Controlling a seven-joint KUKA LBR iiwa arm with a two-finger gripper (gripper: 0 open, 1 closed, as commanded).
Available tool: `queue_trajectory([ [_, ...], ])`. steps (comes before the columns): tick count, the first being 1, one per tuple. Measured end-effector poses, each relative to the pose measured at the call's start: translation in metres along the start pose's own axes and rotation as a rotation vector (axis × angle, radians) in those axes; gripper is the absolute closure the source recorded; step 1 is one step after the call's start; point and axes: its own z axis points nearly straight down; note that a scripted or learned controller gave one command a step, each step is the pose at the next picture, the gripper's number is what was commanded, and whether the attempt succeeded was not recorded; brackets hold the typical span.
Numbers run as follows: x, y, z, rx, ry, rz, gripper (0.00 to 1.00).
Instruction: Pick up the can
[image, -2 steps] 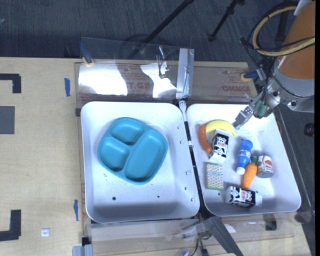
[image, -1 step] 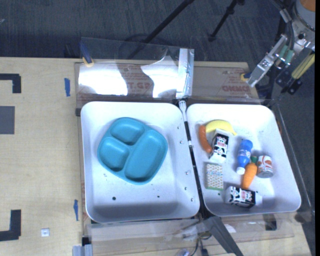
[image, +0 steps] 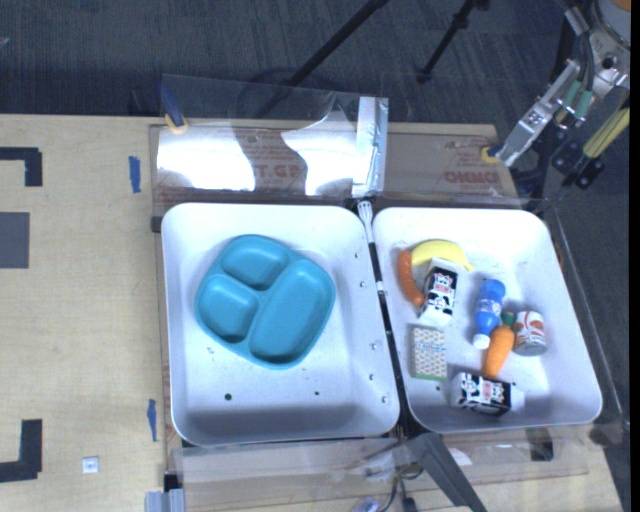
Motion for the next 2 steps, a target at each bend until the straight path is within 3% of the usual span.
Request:
queue_trajectory([
  [2, -0.002, 0.002, -0.024, -0.011, -0.013, -0.002, 1.0],
])
